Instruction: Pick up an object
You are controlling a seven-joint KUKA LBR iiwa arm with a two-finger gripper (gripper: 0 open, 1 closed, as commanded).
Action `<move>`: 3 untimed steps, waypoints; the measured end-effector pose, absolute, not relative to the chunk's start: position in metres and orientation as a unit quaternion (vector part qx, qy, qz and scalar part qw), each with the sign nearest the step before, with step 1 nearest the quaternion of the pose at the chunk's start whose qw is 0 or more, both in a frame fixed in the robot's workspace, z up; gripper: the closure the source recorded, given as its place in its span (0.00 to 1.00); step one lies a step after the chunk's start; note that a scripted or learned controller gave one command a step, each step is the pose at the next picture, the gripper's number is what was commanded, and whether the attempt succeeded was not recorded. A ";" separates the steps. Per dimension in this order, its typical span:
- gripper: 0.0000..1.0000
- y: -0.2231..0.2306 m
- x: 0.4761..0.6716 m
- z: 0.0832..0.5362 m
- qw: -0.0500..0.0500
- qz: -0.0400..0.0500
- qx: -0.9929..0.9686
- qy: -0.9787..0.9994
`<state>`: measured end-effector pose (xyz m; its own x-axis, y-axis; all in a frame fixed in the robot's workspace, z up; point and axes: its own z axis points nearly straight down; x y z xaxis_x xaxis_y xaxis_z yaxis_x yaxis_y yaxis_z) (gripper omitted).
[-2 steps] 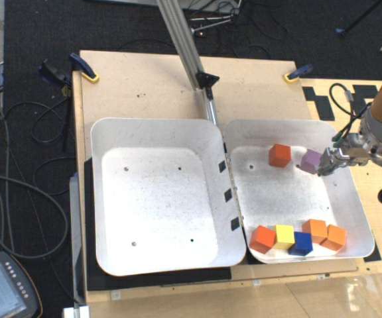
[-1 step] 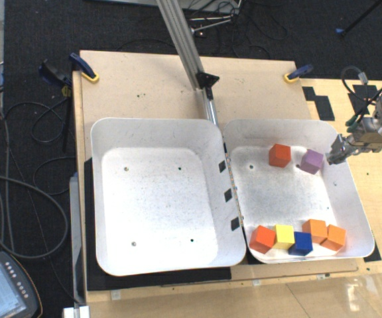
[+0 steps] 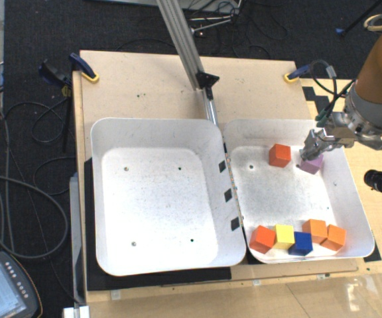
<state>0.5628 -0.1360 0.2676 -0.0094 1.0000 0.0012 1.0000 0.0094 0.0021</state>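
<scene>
Gripper [image 3: 312,152]: positioned low over the right-hand white bin [image 3: 350,197], in its upper right part, at the end of the grey arm with the orange band [image 3: 377,78] reaching in from the right. Whether it is open or closed cannot be determined from this angle, nor whether it grips anything.

Small purple block [image 3: 310,165]: lies on the bin floor directly beneath and slightly toward the camera from the gripper tip, touching or very nearly touching it. Judged the likely target. The governing relation is vertical: the block sits almost straight under the tool, so little sideways correction appears needed. The block looks tilted; its long axis cannot be read.

Orange cube [image 3: 280,155]: just to the left of the gripper, apart from the purple block.

Cluster of orange, yellow and blue blocks [image 3: 298,237]: along the near wall of the same bin, well apart from the gripper.

Left-hand white bin [image 3: 105,177]: adjoins the right one.
</scene>
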 end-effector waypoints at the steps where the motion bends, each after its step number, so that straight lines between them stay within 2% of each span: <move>1: 1.00 -0.087 0.563 0.270 0.000 0.001 0.704 0.710; 3: 1.00 0.017 0.561 0.239 -0.001 0.000 0.704 0.710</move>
<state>0.5608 0.0170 0.2388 -0.0083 1.0000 0.0015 1.0000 0.0083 -0.0025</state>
